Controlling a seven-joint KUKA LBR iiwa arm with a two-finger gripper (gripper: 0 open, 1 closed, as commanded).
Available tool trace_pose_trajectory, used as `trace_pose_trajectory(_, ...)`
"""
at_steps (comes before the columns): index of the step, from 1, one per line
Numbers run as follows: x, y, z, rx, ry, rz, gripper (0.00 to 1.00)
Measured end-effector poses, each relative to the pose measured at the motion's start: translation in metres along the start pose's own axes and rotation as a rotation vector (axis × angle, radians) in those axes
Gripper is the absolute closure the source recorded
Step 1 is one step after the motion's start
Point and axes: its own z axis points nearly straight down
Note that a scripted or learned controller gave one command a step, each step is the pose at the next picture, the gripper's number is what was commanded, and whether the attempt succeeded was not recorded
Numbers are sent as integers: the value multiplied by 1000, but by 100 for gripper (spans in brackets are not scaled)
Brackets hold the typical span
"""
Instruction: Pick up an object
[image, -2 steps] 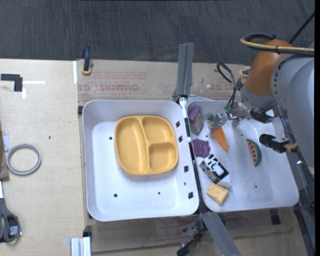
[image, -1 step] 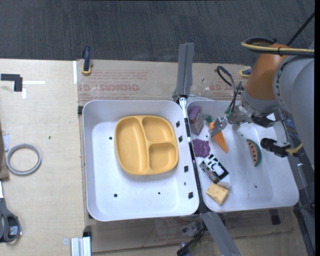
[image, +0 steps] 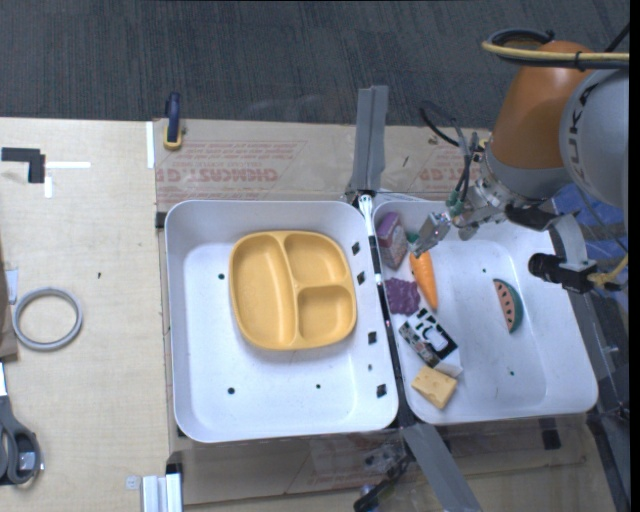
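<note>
On the desk (image: 80, 400), the left bin (image: 200, 400) carries a yellow divided plate (image: 293, 290). The right bin (image: 560, 380) holds a carrot (image: 426, 279), watermelon slice (image: 509, 304), purple grapes (image: 401, 295) and cheese wedge (image: 435, 386). The tool (image: 436, 232) hovers just above the carrot's top; whether it is spread is unclear.

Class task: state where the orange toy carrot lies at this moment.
The orange toy carrot lies in the right white bin, near its left wall, between the purple toy grape bunch and the gripper above it.
</note>
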Motion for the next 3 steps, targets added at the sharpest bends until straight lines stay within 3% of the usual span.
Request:
trace_pose_trajectory(1, -49, 21, 98, 1, -1, 45, 0)
trace_pose_trajectory(2, -26, -7, 100, 1, 0, 64, 0)
trace_pose_trajectory(3, -27, -7, 91, 1, -1, 64, 100)
